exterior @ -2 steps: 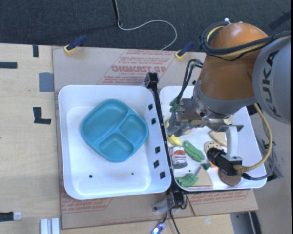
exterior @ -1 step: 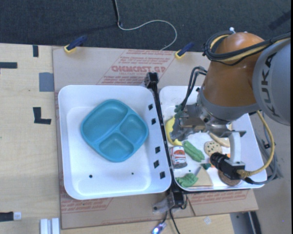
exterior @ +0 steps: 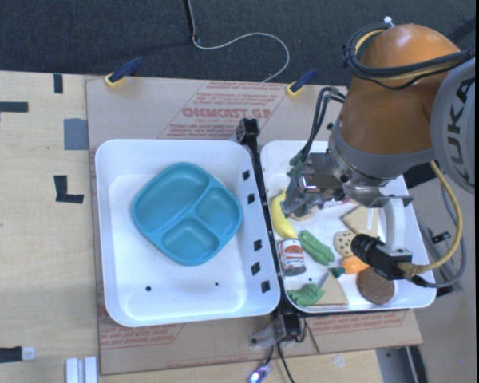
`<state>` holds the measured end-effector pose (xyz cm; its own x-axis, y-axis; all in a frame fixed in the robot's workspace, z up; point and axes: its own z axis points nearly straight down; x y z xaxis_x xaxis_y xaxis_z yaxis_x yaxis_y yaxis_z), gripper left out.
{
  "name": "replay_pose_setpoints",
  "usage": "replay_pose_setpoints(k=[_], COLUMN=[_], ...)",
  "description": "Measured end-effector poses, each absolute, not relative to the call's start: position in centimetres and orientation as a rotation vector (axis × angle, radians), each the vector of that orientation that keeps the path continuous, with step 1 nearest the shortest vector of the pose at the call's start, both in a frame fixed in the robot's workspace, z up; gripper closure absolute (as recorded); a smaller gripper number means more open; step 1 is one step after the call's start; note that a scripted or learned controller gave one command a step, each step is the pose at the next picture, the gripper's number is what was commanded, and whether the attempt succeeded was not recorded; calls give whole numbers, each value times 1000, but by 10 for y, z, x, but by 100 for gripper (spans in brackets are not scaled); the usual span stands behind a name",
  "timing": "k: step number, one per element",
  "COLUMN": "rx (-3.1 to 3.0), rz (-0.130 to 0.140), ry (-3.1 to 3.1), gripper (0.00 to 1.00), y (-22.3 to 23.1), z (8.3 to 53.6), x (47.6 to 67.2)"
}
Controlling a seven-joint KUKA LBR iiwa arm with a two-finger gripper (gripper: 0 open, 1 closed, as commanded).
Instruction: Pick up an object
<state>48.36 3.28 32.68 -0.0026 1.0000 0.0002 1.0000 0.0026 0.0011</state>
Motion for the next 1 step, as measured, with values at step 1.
replay_pose_setpoints(k=[1], rx=[2211], rz=[7], ry=[2229], gripper=[100], y=[88], z=[387], x=[484])
